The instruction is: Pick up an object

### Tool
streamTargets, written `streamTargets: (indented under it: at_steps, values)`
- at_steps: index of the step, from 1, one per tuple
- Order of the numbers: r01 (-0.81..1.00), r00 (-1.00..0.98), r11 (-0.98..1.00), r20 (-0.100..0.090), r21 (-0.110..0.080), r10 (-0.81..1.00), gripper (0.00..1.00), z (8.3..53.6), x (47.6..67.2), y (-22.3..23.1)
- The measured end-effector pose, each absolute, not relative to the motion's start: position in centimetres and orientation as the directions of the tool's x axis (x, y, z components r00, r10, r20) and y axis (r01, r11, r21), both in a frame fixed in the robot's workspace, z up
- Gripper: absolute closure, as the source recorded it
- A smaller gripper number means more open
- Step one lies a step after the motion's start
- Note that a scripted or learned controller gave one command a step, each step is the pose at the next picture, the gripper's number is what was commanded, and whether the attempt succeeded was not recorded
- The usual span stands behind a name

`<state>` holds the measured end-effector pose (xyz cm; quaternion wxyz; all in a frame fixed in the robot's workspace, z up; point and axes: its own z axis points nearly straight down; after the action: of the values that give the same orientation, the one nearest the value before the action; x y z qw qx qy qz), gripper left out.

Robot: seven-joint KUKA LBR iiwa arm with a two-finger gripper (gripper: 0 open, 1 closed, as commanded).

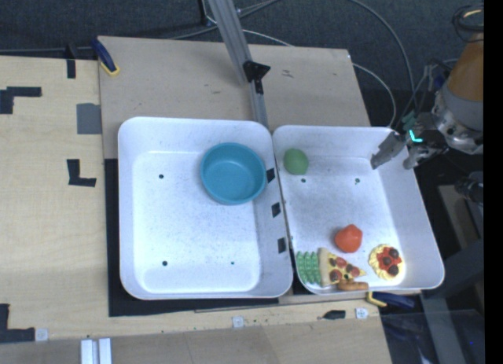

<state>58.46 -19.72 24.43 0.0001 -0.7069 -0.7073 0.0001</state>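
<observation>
While the gripper (pixel 397 150) hangs over the right bin's (pixel 409 197) far right rim, nothing between its fingers, the pick isn't started; open or closed, can't tell. Candidates all lie in that bin: green ball (pixel 295 161) far left, tomato (pixel 348 238) and toy food (pixel 338 270) near

No readable text or labels — seemingly none.

A grey arm (pixel 460 111) with an orange band, dark grey jaws and a small teal light.
</observation>
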Motion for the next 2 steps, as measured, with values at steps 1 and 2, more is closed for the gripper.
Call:
streamTargets:
  at_steps: [1,2]
  values:
    - [1.0,0.0,0.0,0.0,0.0,1.0,0.0,24.4,58.5,-19.7]
    - [1.0,-0.001,0.001,0.001,-0.005,1.0,0.0,18.8,59.3,-19.5]
